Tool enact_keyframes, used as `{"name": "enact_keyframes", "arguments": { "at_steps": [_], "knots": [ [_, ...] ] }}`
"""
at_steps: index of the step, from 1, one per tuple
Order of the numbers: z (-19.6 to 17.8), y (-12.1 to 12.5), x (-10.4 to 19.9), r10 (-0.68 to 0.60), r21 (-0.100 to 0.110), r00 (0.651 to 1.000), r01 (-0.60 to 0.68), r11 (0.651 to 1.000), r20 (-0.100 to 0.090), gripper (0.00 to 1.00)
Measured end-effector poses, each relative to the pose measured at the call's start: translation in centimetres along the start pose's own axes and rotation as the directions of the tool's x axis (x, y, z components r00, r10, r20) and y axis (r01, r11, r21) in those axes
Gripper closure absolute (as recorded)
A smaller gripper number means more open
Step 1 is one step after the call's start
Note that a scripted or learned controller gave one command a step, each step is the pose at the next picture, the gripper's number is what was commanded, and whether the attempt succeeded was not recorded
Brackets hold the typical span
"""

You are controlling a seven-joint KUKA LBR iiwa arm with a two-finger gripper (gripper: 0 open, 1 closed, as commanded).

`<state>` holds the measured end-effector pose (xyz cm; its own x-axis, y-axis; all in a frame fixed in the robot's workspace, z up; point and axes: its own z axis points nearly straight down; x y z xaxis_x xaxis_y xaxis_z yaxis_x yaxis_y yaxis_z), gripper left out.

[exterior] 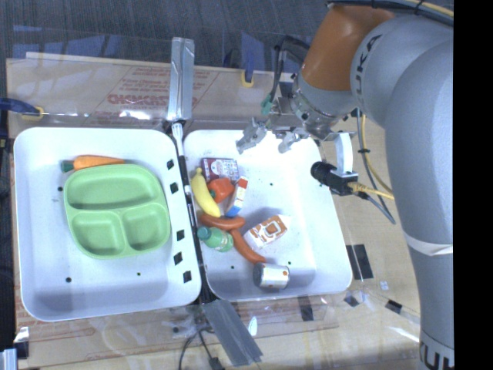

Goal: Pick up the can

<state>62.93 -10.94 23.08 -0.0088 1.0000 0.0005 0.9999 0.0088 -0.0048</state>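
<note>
**Camera view: gripper open above the right bin, can lying at its near edge**

Camera view looks down on two white bins side by side. The arm (pixel 400 91) reaches in from the right, its orange band above the wrist. The gripper (pixel 269 139) hangs over the far part of the right bin (pixel 327 237), its two fingers spread apart with nothing between them.

The can (pixel 273 276) lies on its side near the front edge of the right bin, silver with a dark end, well apart from the gripper. Just beyond it sits a small orange and white carton (pixel 267 230), tilted. A red-orange sausage-shaped piece (pixel 248 249) curves between the carton and the can, its upper end near a green item (pixel 216 240) by the bin's left wall. Farther back lie a yellow banana (pixel 204 195), a red object (pixel 221 189) touching it, a small dark red packet (pixel 218 168) and a slim white and red box (pixel 239 194).

The left bin (pixel 38 284) holds a green divided tray (pixel 117 210), with an orange carrot (pixel 96 161) just beyond the tray's far rim.
</note>
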Motion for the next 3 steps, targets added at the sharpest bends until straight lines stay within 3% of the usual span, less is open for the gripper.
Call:
{"name": "enact_keyframes", "arguments": {
  "at_steps": [1,2,3],
  "knots": [
    [1.3,-8.1,-4.0,-0.318,-0.001,0.948,0.318,0.948,0.000,0.00],
    [1.7,-14.8,-7.8,-0.531,-0.002,0.847,0.531,0.847,0.001,0.00],
    [-16.1,-15.2,-10.0,-0.681,-0.003,0.733,0.681,0.733,0.008,0.00]
  ]
}}
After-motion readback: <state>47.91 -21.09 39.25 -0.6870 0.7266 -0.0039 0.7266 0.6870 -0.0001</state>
